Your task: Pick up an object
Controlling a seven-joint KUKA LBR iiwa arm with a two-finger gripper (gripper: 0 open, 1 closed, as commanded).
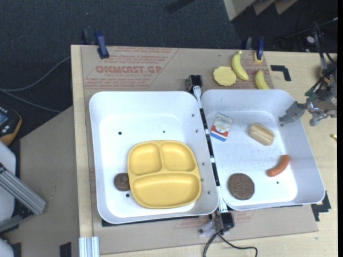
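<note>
- Two white bins are set side by side on the bench [80,143]: the left bin [102,116] and the right bin [305,159], touching along a dark central seam.
- A yellow tray [162,173] with three compartments is seen in the left bin, toward its near edge; the compartments hold nothing.
- A brown disc [121,182] lies just beside the tray's left edge, partly covered by it.
- In the right bin, a small carton [221,127], white with red and blue, lies near the left wall, toward the far edge.
- A bun [261,134] is placed near the bin's middle, toward the far edge, apart from the carton.
- A sausage [278,165] lies tilted near the right wall, well clear of the bun.
- A dark cookie [241,186] rests flat near the near edge, toward the left corner.
- The gripper [292,114] is seen over the far right corner of the right bin, at its rim; nothing is seen between its fingers, and their spread cannot be made out.
- Beyond the right bin's far edge, on the bench, a yellow disc [224,76] and two bananas [239,66] [261,80] are laid near one another.
</note>
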